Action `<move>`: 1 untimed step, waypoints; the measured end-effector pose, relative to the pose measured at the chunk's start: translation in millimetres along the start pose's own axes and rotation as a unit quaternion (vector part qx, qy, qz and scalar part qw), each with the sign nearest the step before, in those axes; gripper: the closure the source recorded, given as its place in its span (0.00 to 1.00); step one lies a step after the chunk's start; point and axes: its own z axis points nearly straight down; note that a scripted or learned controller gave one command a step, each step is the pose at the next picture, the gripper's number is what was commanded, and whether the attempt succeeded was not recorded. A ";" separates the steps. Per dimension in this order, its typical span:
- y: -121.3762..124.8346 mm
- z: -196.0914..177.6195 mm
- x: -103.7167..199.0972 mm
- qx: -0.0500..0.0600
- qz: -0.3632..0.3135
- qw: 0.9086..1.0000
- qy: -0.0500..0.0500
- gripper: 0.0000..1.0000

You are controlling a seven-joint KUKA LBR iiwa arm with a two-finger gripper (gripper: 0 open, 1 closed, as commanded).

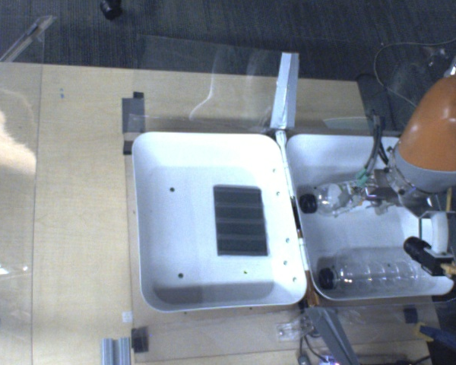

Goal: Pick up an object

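Note:
A small clear plastic bottle [330, 198] with a black cap lies in the right bin [342, 152], its cap pointing left toward the divider. My gripper [371, 192] is low in that bin, right at the bottle's right end, and the arm's orange band hangs above it. Glare and the wrist hide how the gripper meets the bottle. A larger clear bottle [376, 274] with a black cap lies along the right bin's front wall. In the left bin [167, 166], a black ribbed rectangular pad [240, 220] lies flat near the middle.
The rim between the two bins [292, 211] runs just left of the small bottle's cap. A clear plastic sheet covers the wooden bench [68, 204] at the left. A metal bracket [285, 97] stands behind the bins.

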 end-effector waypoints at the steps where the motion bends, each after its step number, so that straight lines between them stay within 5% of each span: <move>1: 51.1 56.1 1.7 -0.018 -0.058 0.998 -0.004 0.00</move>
